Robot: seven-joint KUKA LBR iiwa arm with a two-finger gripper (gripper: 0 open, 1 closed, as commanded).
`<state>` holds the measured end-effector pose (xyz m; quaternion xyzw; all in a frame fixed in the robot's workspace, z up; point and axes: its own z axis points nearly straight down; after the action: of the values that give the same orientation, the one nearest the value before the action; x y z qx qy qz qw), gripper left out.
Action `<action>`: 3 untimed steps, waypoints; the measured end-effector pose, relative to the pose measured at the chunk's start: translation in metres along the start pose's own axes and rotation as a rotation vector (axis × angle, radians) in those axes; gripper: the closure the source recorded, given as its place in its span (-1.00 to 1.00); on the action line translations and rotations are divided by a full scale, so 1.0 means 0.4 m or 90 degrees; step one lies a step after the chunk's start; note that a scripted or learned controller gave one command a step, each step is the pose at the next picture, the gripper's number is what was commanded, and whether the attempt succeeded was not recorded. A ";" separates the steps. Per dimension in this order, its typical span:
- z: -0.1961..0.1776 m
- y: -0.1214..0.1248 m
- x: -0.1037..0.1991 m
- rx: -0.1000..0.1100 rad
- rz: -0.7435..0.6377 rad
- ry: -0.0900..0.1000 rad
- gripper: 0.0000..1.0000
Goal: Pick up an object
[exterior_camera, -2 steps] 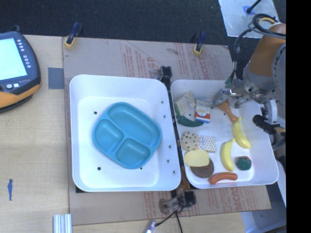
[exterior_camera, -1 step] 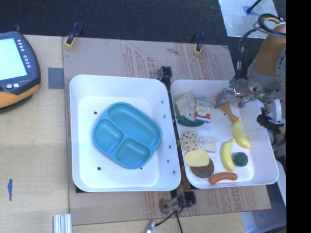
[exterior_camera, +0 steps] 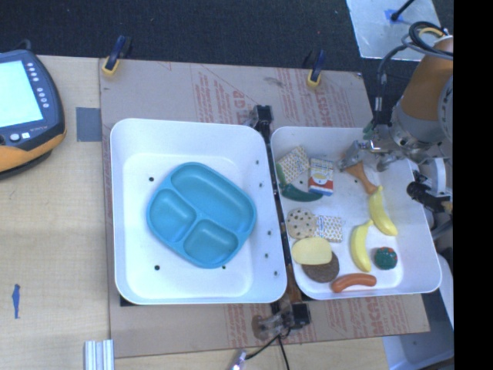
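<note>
My gripper (exterior_camera: 368,151) hangs over the right bin's (exterior_camera: 420,287) far edge; I can't tell its opening from here. An orange carrot-like piece (exterior_camera: 362,176) lies just beneath it, my likely target. I'd drop straight down, centred on it. The banana (exterior_camera: 381,211) lies near; the carton (exterior_camera: 321,176) sits beside. The blue tray (exterior_camera: 200,214) occupies the left bin (exterior_camera: 123,206).

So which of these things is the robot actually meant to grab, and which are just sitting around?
Part of the job:
claw
right bin of toy food: bananas, sausage, cookie, carton

Just lying about:
blue divided tray in the left bin
control tablet
blue clamps
</note>
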<state>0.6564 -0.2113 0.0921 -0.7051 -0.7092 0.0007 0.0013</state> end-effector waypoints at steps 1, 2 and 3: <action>0.000 0.000 0.000 0.000 0.000 0.000 -1.00; 0.002 -0.196 -0.001 0.001 0.001 -0.001 -1.00; 0.000 0.001 0.132 0.000 0.000 0.000 -1.00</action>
<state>0.6566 -0.1587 0.0922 -0.7053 -0.7089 0.0009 0.0009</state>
